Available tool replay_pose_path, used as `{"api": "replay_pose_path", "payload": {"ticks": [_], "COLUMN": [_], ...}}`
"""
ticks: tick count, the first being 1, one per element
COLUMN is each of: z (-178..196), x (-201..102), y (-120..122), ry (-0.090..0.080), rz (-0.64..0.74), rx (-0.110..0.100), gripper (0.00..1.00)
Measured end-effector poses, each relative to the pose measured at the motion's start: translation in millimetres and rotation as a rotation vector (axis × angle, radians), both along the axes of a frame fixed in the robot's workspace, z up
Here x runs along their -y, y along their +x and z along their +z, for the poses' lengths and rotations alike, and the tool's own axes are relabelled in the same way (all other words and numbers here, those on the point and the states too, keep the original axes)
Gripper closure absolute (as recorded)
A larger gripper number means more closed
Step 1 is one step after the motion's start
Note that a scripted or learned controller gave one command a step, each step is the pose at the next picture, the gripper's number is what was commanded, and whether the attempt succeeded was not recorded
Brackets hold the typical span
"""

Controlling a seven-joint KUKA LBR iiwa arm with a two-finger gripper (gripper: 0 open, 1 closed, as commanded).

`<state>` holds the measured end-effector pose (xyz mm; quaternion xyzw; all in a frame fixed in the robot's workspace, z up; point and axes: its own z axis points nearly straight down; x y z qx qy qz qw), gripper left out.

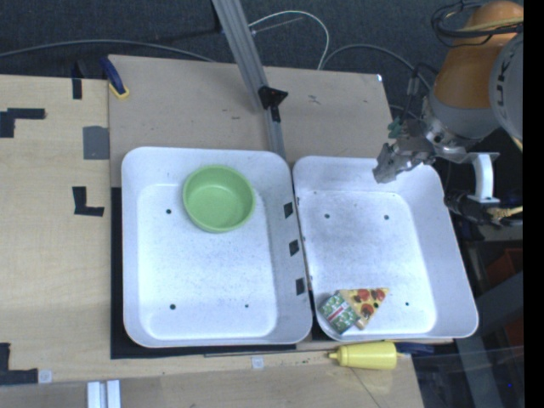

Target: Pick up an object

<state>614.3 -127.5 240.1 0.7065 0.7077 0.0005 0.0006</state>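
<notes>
A green bowl [219, 197] sits upright in the upper part of the left bin [144, 253]. A small flat packet printed in green, red and yellow [350, 305] lies at the near left corner of the right bin [425, 228]. A yellow bottle [367, 355] lies on its side on the bench just in front of the right bin. My gripper [384, 172] hangs over the far rim of the right bin, away from all three objects, with nothing visible between its fingers.
A grey metal pole [246, 53] slants down from the top to the gap between the bins. Cables run across the dark floor behind the bench. Black tape marks dot the wooden bench on the left.
</notes>
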Motion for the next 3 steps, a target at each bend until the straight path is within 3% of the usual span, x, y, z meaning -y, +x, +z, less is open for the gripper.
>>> {"api": "replay_pose_path", "payload": {"ticks": [3], "z": [-17], "x": [-155], "y": [-62], "ry": [0.003], "rz": [0.006], "rx": [-0.005], "gripper": [1.00]}}
